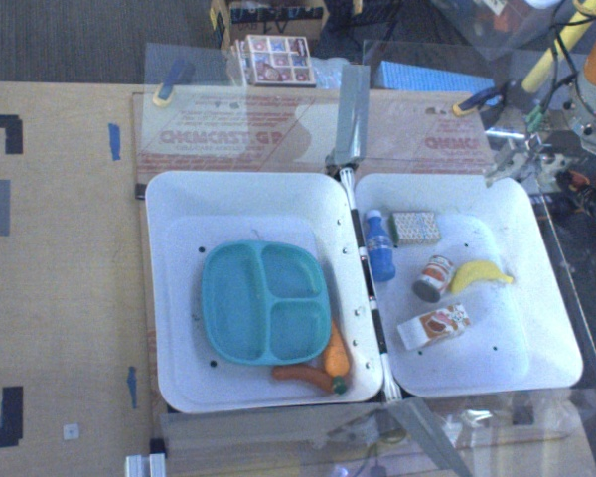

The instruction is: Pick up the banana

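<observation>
The yellow banana (pixel 480 275) lies in the right bin (pixel 536 351), right of its middle, curved with its ends pointing down. A small brown-and-white can (pixel 433 277) touches its left end. My gripper (pixel 514 160) hovers at the bin's far right corner, well behind the banana and apart from it. Nothing is visibly held in it.
The right bin also holds a blue bottle (pixel 379 245) along its left wall, a small speckled box (pixel 415 228) and a white packet (pixel 434 326). In the left bin (pixel 169 266) are a teal divided plate (pixel 266 301), an orange carrot (pixel 338 351) and a red pepper (pixel 303 376).
</observation>
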{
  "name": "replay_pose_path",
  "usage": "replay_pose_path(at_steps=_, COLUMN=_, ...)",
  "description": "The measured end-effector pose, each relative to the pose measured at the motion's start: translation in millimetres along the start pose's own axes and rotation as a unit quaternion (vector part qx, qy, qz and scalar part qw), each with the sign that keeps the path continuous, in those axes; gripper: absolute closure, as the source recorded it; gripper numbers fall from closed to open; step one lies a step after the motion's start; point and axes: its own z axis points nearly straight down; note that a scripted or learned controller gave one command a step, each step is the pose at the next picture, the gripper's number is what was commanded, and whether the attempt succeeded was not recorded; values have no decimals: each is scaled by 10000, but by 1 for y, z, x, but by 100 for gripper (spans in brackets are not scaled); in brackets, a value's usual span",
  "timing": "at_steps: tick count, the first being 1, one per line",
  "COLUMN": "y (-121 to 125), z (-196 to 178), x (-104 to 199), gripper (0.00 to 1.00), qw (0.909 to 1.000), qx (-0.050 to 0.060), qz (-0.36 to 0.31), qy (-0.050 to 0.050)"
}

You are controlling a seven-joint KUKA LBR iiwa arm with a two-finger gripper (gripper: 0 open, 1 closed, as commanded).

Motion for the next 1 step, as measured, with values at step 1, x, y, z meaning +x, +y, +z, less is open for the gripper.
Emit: replay_pose_path(at_steps=1, y=-27, z=112, x=-11, gripper=0, qw=9995, qx=1, qz=-302, qy=5)
